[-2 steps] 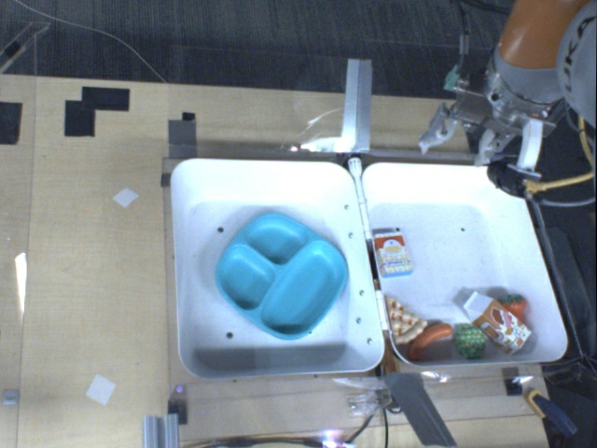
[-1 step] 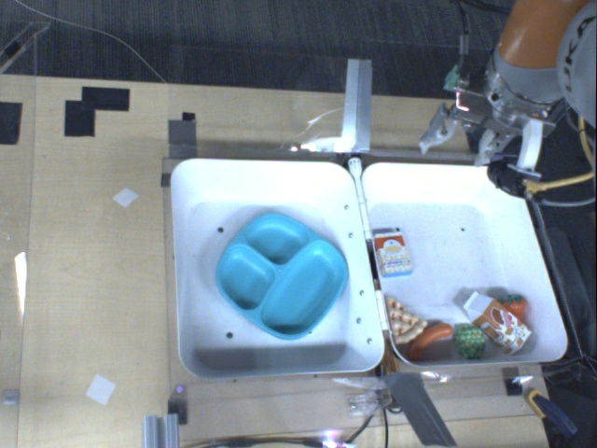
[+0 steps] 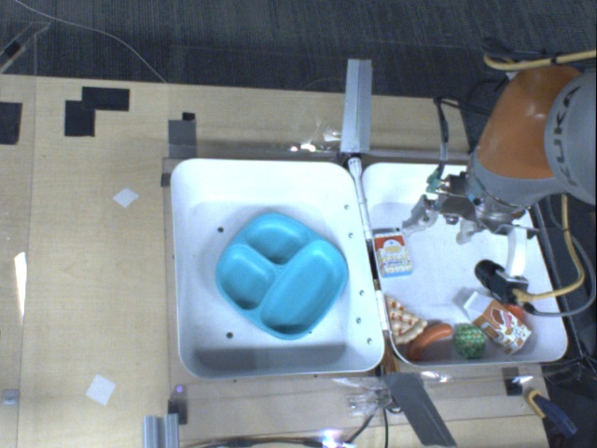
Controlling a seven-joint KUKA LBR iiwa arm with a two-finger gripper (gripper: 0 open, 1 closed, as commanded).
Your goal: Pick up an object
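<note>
- Pincer (image 3: 446, 215) hangs over the right bin (image 3: 550, 348), at its 12 o'clock; grip state cannot be told.
- Objects in that bin: carton (image 3: 393, 255) at 9 o'clock; waffle (image 3: 403, 317), sausage (image 3: 431, 338), green ball (image 3: 470, 341), can (image 3: 504, 328) along 6 o'clock.
- Left bin (image 3: 191, 278) holds a blue tray (image 3: 282, 274).

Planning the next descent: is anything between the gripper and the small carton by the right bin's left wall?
Nothing visible blocks it. The gripper hangs over the right bin, and bare bin floor separates it from the small carton. The other items cluster along the near edge.
</note>
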